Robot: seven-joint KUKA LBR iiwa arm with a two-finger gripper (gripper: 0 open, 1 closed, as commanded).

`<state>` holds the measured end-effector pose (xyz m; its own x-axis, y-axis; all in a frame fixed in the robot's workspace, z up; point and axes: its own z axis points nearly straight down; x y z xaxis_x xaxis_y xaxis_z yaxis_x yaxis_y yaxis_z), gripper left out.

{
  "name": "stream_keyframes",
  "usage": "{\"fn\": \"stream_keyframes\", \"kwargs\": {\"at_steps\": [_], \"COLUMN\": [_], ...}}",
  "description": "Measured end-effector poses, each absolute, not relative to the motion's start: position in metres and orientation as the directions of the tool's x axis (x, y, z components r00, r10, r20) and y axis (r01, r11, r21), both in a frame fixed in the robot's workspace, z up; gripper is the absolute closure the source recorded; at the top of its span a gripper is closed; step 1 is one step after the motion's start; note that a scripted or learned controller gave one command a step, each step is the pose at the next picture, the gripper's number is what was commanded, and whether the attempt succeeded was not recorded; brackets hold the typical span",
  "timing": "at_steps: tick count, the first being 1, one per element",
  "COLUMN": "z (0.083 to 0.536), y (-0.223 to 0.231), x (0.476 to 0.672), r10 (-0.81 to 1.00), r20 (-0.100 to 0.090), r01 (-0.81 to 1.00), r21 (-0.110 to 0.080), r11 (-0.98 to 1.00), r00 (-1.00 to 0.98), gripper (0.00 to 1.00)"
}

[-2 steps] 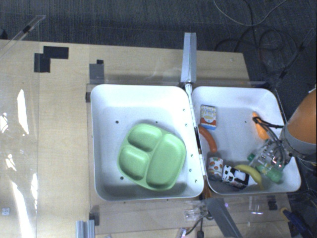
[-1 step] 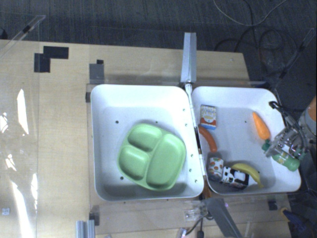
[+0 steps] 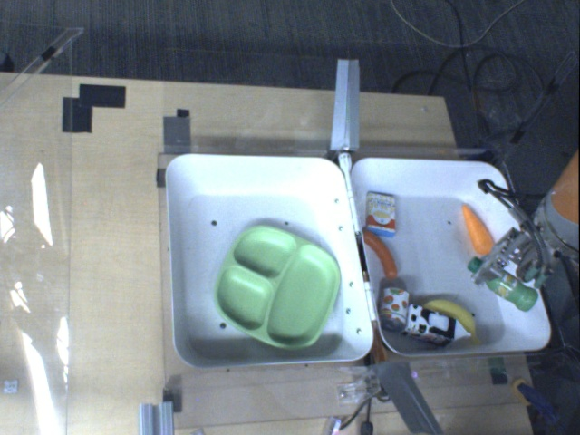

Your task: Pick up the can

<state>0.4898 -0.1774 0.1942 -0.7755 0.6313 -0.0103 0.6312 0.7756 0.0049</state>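
My pincer (image 3: 509, 265) grips a green bottle (image 3: 504, 282). The can (image 3: 393, 303), well left of it, looks rigid, slippery; I'd clamp mid-body.

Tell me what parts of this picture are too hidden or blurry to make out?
- Camera view: the print on the small round can is too small to read.
- Black-and-white patterned item: too blurred to identify; it covers part of the yellow banana.
- Metal gripper: blurred over the green plastic bottle, so a grip cannot be judged.
- Grey robot arm: cut off by the right edge.
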Motion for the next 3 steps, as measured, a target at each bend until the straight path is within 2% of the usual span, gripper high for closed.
{"fn": "stream_keyframes", "kwargs": {"at_steps": [1, 2, 3], "z": [0.199, 0.090, 0.201], "y": [-0.206, -0.200, -0.206], "x": [0.490, 0.493, 0.490], "r10": [0.399, 0.475, 0.470], "r20": [-0.013, -0.012, -0.014], "r01": [0.399, 0.475, 0.470], "r21": [0.001, 0.010, 0.003], "r11": [0.917, 0.880, 0.883], "r00": [-0.917, -0.880, -0.883], "gripper": [1.00, 1.00, 1.00]}}
